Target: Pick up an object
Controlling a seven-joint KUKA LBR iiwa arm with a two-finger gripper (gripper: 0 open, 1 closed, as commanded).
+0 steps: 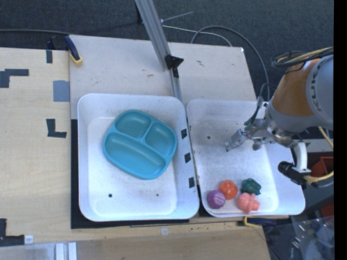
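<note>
Four small toy food pieces lie clustered in the near corner of the right bin (217, 118), close to its front rim. An orange round piece (228, 188) sits at the top left of the group, with a purple piece (216, 199) just below and to its left, the two touching or nearly so. A dark green piece (250, 186) lies to the right of the orange one, and a pink piece (248, 202) rests just beneath the green one, close beside the orange one.

The gripper (234, 141) hangs over the middle of the same bin, well apart from the cluster and farther from the front rim. It points toward the divide between the bins. Whether it is spread or pressed together cannot be told at this slant, and nothing is seen pinched in it. The grey arm with its orange band (293, 99) comes in from the right, over the bin's right edge.

The left bin (89, 145) holds a blue divided plate (140, 143) with three compartments, lying flat and turned at an angle near the bin's middle. A slanted metal rail (153, 23) crosses the bench (119, 64) behind the bins, ending at the gap between them. Black cables (227, 34) loop across the dark floor beyond.
</note>
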